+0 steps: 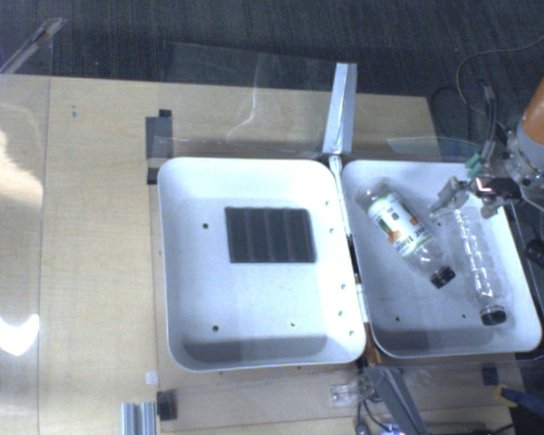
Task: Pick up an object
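Note:
Two clear plastic bottles lie in the right bin [526, 338]. One carries a green, white and orange label [401, 227] and lies slanted, its black cap toward the bin's middle. The other, unlabelled bottle [479, 265] lies along the right side with its black cap toward the front. My gripper [468, 198] hovers at the back right of this bin, just over the far end of the unlabelled bottle. Its fingers are spread open, with nothing held between them.
The left bin [177, 270] has a dark ribbed rectangle [269, 235] on its floor. A metal post [340, 107] stands behind the gap between the bins. Cables run along the bench's right side, and clamps sit at the front edge.

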`<state>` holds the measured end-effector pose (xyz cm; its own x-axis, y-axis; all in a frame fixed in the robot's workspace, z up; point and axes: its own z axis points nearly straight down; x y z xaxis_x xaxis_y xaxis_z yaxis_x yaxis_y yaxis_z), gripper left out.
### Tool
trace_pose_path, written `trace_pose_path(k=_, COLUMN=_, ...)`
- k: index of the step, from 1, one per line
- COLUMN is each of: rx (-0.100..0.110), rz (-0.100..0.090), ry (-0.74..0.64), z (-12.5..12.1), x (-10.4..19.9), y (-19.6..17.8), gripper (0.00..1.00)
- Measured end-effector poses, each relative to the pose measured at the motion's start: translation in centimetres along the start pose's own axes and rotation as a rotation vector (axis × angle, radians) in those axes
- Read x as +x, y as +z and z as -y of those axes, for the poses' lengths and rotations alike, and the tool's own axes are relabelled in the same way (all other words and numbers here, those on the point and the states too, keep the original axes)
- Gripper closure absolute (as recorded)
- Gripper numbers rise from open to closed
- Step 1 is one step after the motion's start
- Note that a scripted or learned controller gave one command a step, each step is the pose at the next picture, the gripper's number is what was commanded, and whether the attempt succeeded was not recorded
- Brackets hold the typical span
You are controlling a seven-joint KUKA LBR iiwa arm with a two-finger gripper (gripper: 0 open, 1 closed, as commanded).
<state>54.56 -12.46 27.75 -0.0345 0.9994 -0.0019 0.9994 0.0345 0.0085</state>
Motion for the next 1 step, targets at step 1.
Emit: trace_pose_path(k=1, rx=0.002, rz=0.000, ry=-0.015, z=-1.98, x=-1.81, y=-3.14, gripper=0.00)
